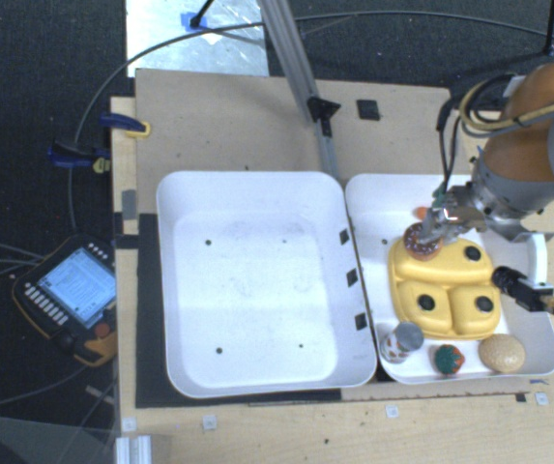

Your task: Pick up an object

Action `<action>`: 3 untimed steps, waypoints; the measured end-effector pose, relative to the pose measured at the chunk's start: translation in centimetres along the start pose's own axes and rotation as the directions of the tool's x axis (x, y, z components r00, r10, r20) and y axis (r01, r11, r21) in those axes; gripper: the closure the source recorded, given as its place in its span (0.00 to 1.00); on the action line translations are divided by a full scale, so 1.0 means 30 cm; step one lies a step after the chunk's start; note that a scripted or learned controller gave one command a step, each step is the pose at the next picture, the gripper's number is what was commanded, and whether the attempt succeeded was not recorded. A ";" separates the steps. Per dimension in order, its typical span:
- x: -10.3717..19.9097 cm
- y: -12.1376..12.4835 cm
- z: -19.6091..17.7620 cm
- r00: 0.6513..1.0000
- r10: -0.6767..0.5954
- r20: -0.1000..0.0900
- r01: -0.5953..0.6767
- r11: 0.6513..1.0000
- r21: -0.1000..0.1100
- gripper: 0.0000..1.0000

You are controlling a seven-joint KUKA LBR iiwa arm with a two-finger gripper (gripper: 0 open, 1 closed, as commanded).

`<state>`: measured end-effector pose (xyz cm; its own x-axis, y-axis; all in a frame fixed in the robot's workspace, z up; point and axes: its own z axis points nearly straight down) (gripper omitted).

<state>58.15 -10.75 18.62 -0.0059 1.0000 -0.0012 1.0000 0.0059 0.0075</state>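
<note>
Gripper [441,222] sits low in the right bin [373,201], tip just over a brown ring [420,240] at the far-left corner of the yellow tray [446,293]. Finger spacing: cannot tell from up here. Looks like the ring is the target. Ball [501,353], green toy [448,358] and grey piece [404,338] crowd the near edge; left bin [175,259] waits.

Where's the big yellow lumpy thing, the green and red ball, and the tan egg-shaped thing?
Big yellow lumpy plastic thing [448,286]: camera view, middle of its top.
Small green and red ball [448,358]: camera view, its centre.
Tan egg-shaped thing [502,353]: camera view, middle of its rounded top.
</note>
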 end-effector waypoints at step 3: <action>0.175 -0.058 -0.225 1.000 -0.004 -0.003 0.004 1.000 0.007 1.00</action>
<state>56.32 -5.50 25.35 -0.0101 0.9999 0.0020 0.9999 0.0101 0.0000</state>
